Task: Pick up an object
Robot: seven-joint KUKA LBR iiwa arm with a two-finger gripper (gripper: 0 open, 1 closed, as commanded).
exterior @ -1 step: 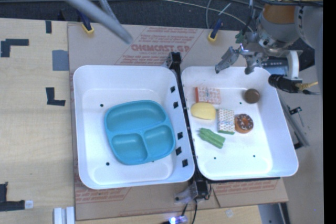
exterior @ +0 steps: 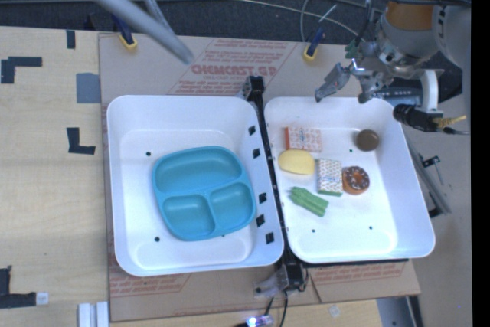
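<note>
The right bin holds several small items. A pink and orange packet lies near the divider, with a yellow lemon-shaped piece just below it. A speckled little box sits beside a frosted donut. A brown round piece lies toward the back right, and a green bean pod is nearest the front. My gripper hangs above the bin's back rim, open, with nothing between its fingers, well above and behind the items.
The left bin carries a blue divided plate. Black clips run along the divider between the bins. Yellow clamps hold the cardboard at the back. Cables loop behind the arm.
</note>
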